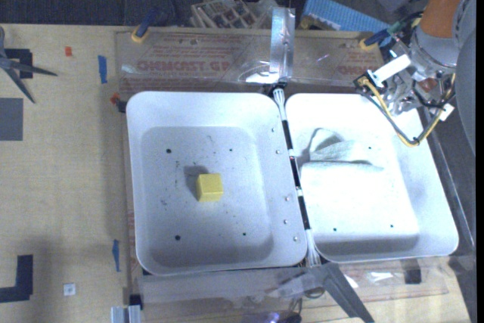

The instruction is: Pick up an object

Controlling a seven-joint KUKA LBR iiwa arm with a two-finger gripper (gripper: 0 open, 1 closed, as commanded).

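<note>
The yellow block (209, 187) doesn't really have a long axis, it's pretty much a cube, sitting flat and turned a bit so its sides run slightly off from the bin walls. It's on the floor of the left bin (151, 117), roughly in the middle, a little toward the near-left side, with a soft shadow just behind it. Loads of bare floor all around it, none of the walls are close and nothing else is lying next to it, just some small dark dots and specks on the bin floor. Color-wise it's a plain bright yellow, a lighter top face and a slightly darker front face, matte looking. The right bin (423, 238) sits just beside the left one, the two touching along the middle seam, and it has a pale, see-through crumpled thing (333, 147) lying near its far-left part. The gripper (401, 91) is way off from the block, up over the far-right corner of the right bin, with a yellow cable (408, 134) looping below it. Can't tell from here whether it's open or closed, too much clutter around the wrist.
</note>
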